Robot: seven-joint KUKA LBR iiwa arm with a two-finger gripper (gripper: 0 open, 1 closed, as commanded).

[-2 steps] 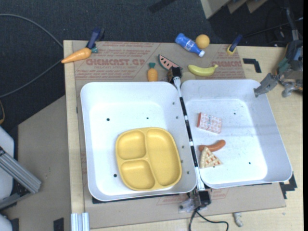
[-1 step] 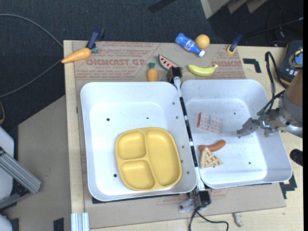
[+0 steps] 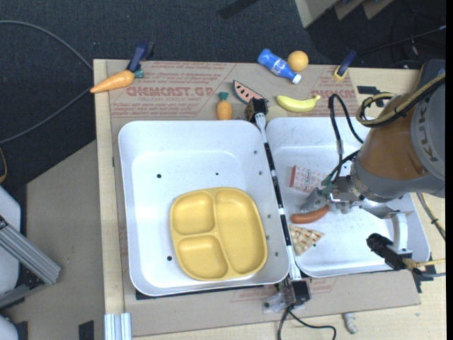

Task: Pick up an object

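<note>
My gripper (image 3: 320, 200) is low in the right bin (image 3: 368, 261), near its left-centre, at the end of the grey and orange arm reaching in from the right. Just below its tip lies a red sausage (image 3: 307, 217), touching it or nearly so. A white packet with red print (image 3: 303, 178) lies just above the tip. A checkered pizza-like slice (image 3: 305, 240) rests near the bin's front left corner. Nothing is visibly lifted.
The left bin (image 3: 148, 154) bears a yellow divided plate (image 3: 216, 232). Behind the bins on the bench lie a carrot (image 3: 113, 82), a watermelon slice (image 3: 244, 91), a banana (image 3: 297, 103), a blue bottle (image 3: 277, 65) and an orange (image 3: 298, 60). Cables hang by the arm.
</note>
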